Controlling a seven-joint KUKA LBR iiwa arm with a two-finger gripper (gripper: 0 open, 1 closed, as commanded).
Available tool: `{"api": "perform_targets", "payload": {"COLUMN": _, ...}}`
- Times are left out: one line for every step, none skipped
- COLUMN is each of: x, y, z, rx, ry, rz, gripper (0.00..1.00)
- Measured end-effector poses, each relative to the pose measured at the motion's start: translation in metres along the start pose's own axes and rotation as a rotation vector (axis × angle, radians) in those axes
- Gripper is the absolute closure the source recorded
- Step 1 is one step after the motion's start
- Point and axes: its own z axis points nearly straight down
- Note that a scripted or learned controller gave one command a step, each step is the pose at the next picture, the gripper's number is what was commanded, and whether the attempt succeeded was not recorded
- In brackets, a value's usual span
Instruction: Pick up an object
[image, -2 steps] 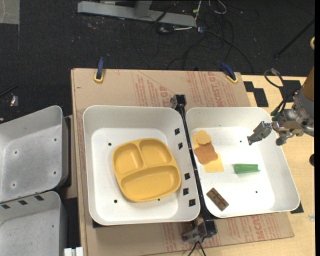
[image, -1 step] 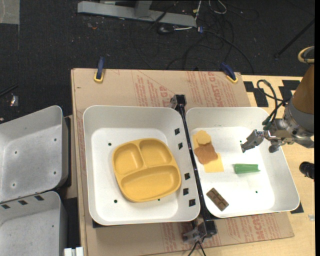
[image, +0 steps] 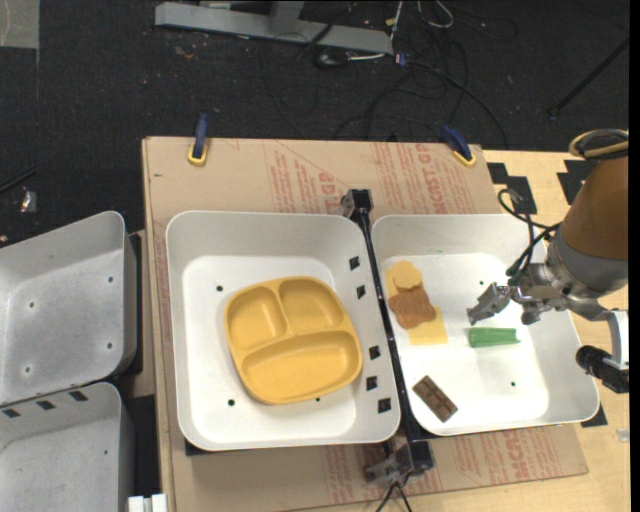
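In the right bin (image: 560, 400) lie a green block (image: 493, 337), a brown piece (image: 410, 307) stacked on yellow slices (image: 428, 330), a round yellow piece (image: 404, 275), and a dark brown bar (image: 435, 398) near the front. My gripper (image: 508, 305) hovers just behind and above the green block. Its fingers stand apart, open, and nothing is between them. The arm's orange band (image: 605, 205) shows at the right edge.
The left bin (image: 200, 400) holds a yellow divided plate (image: 293, 338). A black divider (image: 380, 320) runs between the two bins. Grey trays (image: 60, 300) lie off the bench to the left. Blue and yellow clamps (image: 199, 140) grip the board's far edge.
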Motion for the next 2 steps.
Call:
{"api": "perform_targets", "payload": {"x": 0.001, "y": -0.001, "z": 0.043, "rx": -0.002, "ry": 0.000, "rz": -0.001, "gripper": 0.00}}
{"api": "perform_targets", "payload": {"x": 0.001, "y": 0.000, "z": 0.031, "rx": -0.006, "ry": -0.001, "rz": -0.001, "gripper": 1.00}}
